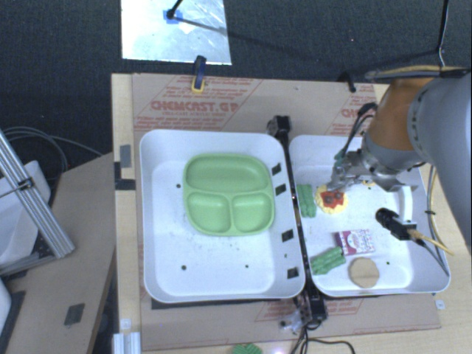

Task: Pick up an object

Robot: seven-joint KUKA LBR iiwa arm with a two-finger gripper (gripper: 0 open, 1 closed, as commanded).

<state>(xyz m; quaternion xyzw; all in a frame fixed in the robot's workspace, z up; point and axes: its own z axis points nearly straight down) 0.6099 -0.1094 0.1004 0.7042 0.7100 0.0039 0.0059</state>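
While I hang low over the right bin [394, 275], my gripper [340, 190] sits at the upper edge of one yellow-and-red toy [332, 203]; whether my jaws are open or closed I cannot tell. Two green things lie in this bin: one pod [305, 200] just left of the toy, one sprig [327, 260] at the front, beside one pink box [355, 240] and one tan disc [363, 272]. The left bin [164, 260] holds one green plate [227, 195] with three wells.

Pale green plate [227, 195] in the white left bin [158, 257]. In the white right bin [313, 153]: yellow-and-red toy [332, 200], one green stick [305, 200], a second green stick [327, 259], pink-and-white carton [355, 241], tan disc [363, 272]. Grey arm [442, 124], orange band [391, 109].
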